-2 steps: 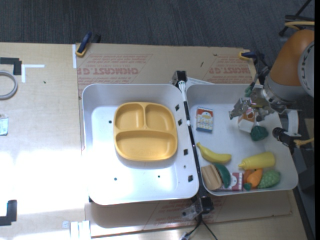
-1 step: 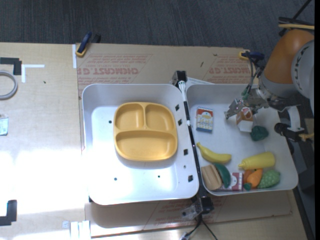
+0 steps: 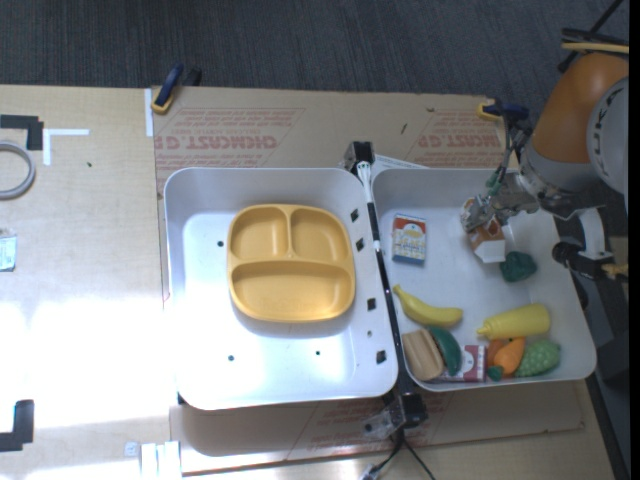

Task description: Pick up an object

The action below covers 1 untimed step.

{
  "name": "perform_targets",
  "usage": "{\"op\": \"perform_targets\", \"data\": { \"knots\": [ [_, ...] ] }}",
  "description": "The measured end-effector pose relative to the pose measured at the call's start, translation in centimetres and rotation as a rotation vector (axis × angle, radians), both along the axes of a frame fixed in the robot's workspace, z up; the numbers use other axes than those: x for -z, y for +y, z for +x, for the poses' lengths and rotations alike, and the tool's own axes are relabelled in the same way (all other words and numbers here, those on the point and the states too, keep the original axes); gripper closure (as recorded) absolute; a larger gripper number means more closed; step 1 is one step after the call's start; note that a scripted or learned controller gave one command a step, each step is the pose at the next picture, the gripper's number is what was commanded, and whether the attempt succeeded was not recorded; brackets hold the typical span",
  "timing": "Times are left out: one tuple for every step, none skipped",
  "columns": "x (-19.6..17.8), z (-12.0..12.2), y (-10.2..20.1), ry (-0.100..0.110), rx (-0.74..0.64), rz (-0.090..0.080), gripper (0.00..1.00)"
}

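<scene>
Tool [image 3: 487,218]: we find it low over the far part of the right bin [image 3: 575,308], reaching in from the right. Whether it is open, closed or gripping, we cannot tell; the view is too cluttered there.
Small white block [image 3: 490,251]: we note it directly beneath the tool, apparently touching it, with a brownish piece just above it that we cannot identify.
Dark green item [image 3: 518,266]: just beside the white block, toward the bin's right wall.
Small carton [image 3: 409,239]: white and blue with a red picture, lying flat, left of the tool and apart from it.
Banana [image 3: 428,309]: near the bin's left wall, well apart from the tool.
Near edge group: a yellow squash-like piece [image 3: 516,321], an orange carrot-like piece [image 3: 507,354], a green knobbly piece [image 3: 540,358], a tan bread-like piece [image 3: 421,354]; all clustered closely.
Left bin [image 3: 190,298]: we record a yellow divided plate [image 3: 292,264] with three compartments, lying flat.
Tabletop [image 3: 80,218]: both bins sit side by side on it.
</scene>
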<state>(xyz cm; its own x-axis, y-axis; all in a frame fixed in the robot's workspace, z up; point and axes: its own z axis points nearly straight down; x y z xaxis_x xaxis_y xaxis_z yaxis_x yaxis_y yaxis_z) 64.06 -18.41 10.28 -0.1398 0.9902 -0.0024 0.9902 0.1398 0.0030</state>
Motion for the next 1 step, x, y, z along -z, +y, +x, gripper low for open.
{"op": "perform_targets", "data": {
  "knots": [
    [-8.20, -1.11, 5.50, 0.001, -0.284, 0.000, 1.00]
  ]
}}
